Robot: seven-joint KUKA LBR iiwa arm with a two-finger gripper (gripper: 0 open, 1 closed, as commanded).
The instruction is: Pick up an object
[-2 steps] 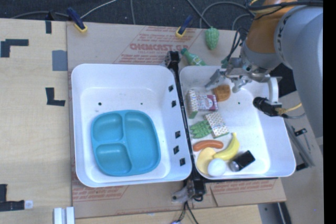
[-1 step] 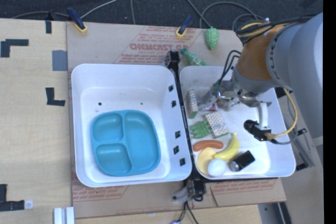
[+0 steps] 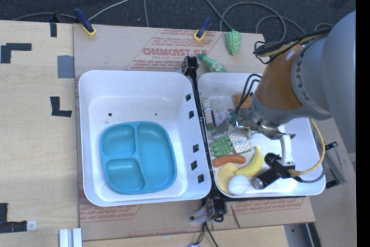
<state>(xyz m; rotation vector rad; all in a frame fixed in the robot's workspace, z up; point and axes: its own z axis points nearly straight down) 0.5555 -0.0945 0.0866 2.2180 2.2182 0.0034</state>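
The right bin (image 3: 309,185) holds a pile of small items: a yellow banana (image 3: 252,163), a white ball (image 3: 238,184), a red sausage (image 3: 229,160), green pea pods (image 3: 222,146), a checkered packet (image 3: 239,139) and a grey packet (image 3: 209,113). My gripper (image 3: 236,120) hangs low over the middle of this bin, just above the checkered packet and beside the grey packet. The wrist and orange band (image 3: 278,79) cover the bin's back right part. Nothing visibly sits in the gripper.
The left bin (image 3: 92,87) holds a blue divided plate (image 3: 139,156). A green bottle (image 3: 211,63) lies at the back rim between the bins. A green knobbly object (image 3: 233,41) and cables lie on the cardboard behind. A black-and-white fitting (image 3: 272,173) sits near the banana.
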